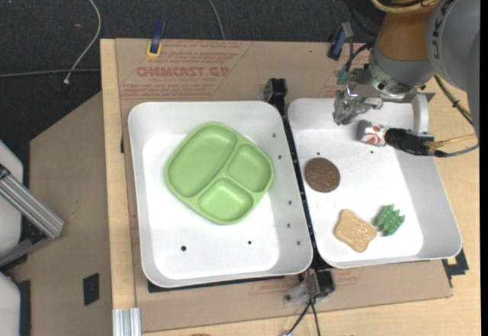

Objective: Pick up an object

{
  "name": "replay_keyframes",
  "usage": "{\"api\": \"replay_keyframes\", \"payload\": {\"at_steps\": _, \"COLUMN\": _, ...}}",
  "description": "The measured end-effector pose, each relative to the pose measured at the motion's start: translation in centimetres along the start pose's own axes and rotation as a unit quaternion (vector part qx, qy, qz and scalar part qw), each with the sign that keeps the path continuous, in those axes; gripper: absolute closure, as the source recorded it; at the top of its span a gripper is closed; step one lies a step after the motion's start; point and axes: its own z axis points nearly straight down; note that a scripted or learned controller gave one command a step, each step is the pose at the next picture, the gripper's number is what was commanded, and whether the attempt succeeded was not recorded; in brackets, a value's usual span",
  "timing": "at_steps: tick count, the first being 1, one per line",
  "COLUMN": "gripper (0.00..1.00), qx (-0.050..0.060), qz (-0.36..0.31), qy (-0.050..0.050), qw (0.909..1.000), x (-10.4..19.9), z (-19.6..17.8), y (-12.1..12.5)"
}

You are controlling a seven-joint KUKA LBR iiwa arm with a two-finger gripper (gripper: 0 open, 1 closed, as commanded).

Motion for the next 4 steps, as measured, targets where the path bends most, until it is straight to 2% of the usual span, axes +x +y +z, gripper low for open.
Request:
{"api": "replay_keyframes", "payload": {"at_steps": 1, "gripper": 1.0, "qx": -0.001, "qz": 0.001, "qy": -0.001, "qw": 1.0, "x": -0.7, "z": -6.2, "y": 0.6}}
{"api": "replay_keyframes", "payload": {"at_steps": 2, "gripper": 1.0, "qx": 0.005, "qz": -0.001, "qy": 0.001, "qw": 1.0, "x": 3.8, "z": -4.8, "y": -2.1}}
{"api": "replay_keyframes", "payload": {"at_steps": 3, "gripper": 1.0, "qx": 0.005, "qz": -0.001, "qy": 0.001, "qw": 1.0, "x": 8.2, "z": -4.3, "y": -3.9}}
{"api": "replay_keyframes", "payload": {"at_steps": 4, "gripper": 1.0, "qx": 0.005, "qz": -0.002, "qy": 0.002, "qw": 1.0, "x": 13.0, "z": -4.8, "y": -7.5}}
